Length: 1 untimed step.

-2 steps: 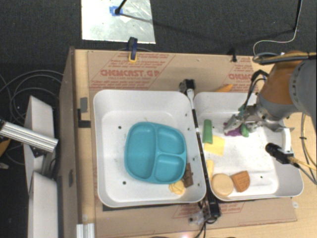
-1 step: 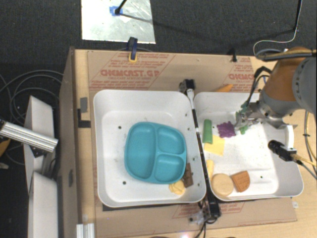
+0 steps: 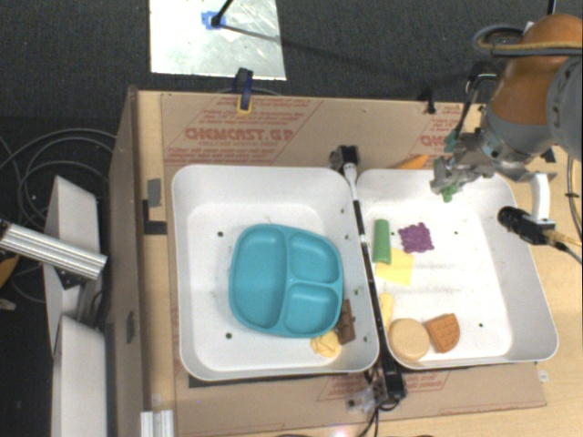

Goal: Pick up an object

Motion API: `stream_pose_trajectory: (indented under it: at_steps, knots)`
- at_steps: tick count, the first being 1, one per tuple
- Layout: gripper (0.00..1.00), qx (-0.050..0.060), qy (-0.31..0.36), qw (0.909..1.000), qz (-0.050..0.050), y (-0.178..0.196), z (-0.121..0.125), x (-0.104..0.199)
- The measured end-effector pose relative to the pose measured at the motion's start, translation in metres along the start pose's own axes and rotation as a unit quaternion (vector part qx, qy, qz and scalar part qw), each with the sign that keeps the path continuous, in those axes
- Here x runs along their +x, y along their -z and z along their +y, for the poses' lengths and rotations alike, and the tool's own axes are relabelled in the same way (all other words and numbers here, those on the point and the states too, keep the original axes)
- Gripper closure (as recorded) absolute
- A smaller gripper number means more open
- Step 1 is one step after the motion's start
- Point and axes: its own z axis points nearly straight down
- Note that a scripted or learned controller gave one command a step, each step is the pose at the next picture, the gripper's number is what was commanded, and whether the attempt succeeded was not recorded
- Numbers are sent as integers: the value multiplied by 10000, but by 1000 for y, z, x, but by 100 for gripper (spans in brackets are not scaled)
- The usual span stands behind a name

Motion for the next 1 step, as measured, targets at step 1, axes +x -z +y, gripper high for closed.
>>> stream_pose_trajectory:
  at_steps: [1]
  knots:
    - [100,49,10,10000,21,28,-12,72]
